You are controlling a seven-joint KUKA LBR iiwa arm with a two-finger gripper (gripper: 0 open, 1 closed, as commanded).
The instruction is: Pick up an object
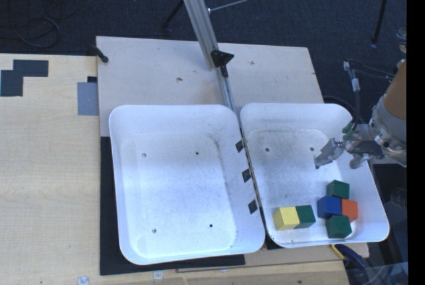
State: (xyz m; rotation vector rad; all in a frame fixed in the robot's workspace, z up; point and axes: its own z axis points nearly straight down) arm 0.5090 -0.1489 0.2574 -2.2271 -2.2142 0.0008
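A grey robot arm reaches in from the right, its gripper (342,151) open and empty over the right bin (285,124), above a cluster of coloured blocks (319,209) lying near that bin's front right corner.

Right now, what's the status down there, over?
End effector over right bin, nothing held. Blocks clustered at bin's near corner: yellow block, blue block, orange block, green ones beside. Nothing in the way.
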